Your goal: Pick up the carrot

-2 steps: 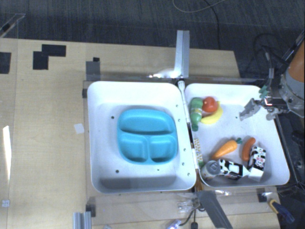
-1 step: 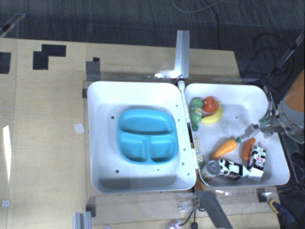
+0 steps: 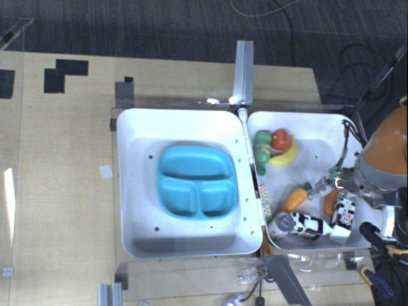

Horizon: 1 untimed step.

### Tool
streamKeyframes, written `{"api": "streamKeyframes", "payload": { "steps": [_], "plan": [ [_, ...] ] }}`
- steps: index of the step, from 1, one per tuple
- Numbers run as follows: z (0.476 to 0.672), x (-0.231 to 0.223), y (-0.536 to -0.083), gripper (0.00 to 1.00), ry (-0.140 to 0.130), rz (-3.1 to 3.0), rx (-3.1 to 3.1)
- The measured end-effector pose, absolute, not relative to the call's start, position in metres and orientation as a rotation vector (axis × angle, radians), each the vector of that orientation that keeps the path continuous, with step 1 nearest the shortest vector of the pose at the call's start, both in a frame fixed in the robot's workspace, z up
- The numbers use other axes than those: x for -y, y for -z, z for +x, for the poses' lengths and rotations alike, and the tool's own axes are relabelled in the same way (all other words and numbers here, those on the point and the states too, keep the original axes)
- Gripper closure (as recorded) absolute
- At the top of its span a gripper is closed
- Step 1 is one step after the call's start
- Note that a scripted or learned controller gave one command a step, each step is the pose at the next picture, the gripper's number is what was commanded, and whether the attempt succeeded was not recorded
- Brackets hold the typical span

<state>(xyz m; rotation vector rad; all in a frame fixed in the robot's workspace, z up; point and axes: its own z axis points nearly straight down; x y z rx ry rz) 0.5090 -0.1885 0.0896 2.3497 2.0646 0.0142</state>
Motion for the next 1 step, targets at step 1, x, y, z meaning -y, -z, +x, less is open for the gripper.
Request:
{"api": "streamKeyframes", "payload": {
  "steps": [1],
  "plan": [
    [0.4951,0.1931,-0.1274,0.0,-0.001,2.557,-1.824]
  ]
}}
